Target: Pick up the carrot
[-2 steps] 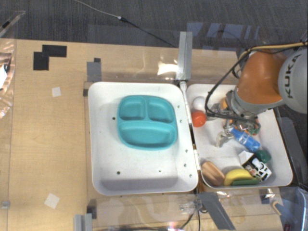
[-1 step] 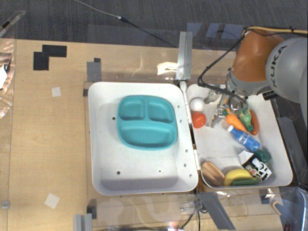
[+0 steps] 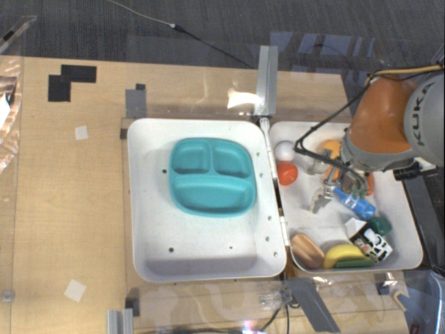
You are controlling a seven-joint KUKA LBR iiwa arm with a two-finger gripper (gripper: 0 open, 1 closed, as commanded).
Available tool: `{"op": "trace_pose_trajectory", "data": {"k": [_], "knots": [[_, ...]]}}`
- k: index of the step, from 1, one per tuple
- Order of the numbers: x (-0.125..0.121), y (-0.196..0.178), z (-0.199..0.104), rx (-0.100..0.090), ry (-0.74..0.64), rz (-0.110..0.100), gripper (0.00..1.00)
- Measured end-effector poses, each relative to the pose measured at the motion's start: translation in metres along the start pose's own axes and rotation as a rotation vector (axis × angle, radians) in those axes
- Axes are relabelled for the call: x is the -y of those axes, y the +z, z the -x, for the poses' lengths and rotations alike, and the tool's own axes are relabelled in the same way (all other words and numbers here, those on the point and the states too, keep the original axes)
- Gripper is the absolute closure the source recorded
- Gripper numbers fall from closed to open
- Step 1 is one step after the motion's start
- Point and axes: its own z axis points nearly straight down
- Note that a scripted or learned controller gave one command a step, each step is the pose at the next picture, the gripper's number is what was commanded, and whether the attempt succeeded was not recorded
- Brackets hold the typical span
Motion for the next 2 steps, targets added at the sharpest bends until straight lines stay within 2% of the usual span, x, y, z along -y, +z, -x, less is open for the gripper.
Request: {"op": "trace_pose_trajectory", "data": {"k": [1,2], "knots": [[-0.001,0.002,0.073,-0.018,0.104,-0.002,0.0],[-0.002,-0.013,0.079,0.009,0.099,0.0,1.0]]}}
